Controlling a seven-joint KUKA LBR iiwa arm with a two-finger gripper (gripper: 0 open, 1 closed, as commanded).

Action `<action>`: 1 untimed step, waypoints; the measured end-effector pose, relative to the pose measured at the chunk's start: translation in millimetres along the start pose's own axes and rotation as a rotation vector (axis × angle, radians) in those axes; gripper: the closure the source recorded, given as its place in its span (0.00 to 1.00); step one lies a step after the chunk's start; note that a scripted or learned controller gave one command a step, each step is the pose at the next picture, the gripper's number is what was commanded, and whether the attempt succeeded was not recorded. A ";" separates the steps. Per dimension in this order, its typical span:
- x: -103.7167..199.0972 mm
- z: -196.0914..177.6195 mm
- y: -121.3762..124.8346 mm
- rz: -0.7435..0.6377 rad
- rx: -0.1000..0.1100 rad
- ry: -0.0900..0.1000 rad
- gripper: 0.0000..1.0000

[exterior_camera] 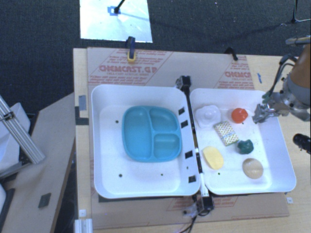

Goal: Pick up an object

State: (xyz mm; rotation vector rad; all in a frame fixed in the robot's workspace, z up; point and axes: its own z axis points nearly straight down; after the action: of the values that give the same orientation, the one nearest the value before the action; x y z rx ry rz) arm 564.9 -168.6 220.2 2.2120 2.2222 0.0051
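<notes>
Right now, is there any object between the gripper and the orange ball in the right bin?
Nothing visible does. The gripper is just right of the orange ball, with only bare floor of the right bin between them. The patterned packet and the dark green object lie lower, off that line.

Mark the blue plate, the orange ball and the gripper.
blue plate (138,132), camera view, floor of its large left compartment.
orange ball (238,114), camera view, middle of its top.
gripper (259,114), camera view, at its fingertips.
</notes>
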 end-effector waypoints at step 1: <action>-0.5 -51.3 2.1 -0.001 -0.001 0.000 1.00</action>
State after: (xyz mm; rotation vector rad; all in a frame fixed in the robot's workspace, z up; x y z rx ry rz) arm 566.7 -169.0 271.5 2.2101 2.2228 0.0057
